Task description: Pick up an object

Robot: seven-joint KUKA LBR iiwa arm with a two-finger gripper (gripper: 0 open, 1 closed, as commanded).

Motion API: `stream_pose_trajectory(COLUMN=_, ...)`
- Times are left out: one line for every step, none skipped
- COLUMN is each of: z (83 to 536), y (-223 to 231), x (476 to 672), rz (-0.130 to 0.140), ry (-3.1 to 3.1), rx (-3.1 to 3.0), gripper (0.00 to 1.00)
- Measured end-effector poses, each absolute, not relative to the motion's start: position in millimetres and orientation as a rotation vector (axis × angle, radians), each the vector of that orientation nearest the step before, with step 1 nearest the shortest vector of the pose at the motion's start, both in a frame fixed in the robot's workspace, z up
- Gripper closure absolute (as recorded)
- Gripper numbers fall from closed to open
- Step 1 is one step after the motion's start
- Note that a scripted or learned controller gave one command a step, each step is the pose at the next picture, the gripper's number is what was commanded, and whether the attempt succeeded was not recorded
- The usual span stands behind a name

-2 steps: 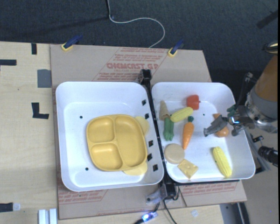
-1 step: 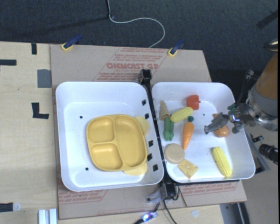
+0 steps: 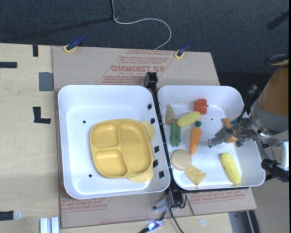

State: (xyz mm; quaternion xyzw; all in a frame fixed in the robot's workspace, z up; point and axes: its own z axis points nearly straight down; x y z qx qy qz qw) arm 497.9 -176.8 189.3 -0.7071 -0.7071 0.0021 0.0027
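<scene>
Lying in the right bin [image 3: 235, 97] are the toy foods open to picking: a red piece [image 3: 200, 105] at the far middle; a yellow banana-like piece [image 3: 188, 119] just near of it; an orange carrot [image 3: 195, 139] at the centre, pointing near; a green vegetable [image 3: 175, 134] to the carrot's left; a tan stick-like piece [image 3: 170, 114] by the dividing wall; a pale round bun [image 3: 181, 159] and a yellow cheese wedge [image 3: 195, 175] at the near left; a corn cob [image 3: 231, 168] at the near right. Gripper [image 3: 218, 141] low over the bin's right half, between carrot and corn cob, its dark tip pointing left; whether the tip is apart or together cannot be told; nothing is seen clamped in it. Arm [image 3: 274, 101] entering from the right. Left bin [image 3: 68, 130] containing a yellow divided plate [image 3: 121, 147] over a paler yellow piece [image 3: 146, 128]. Both bins resting on a cardboard sheet [image 3: 131, 64]; a white cable [image 3: 145, 23] running across the dark floor beyond.
</scene>
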Motion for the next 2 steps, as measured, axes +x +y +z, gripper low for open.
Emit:
stream_pose_trajectory(z=140, y=-176, x=505.8, rz=0.006, ry=-2.219, rx=-2.216, gripper=0.0)
stream_pose_trajectory(z=86, y=-175, x=504.6, rz=0.005, ry=-2.22, rx=-2.217, gripper=0.0)
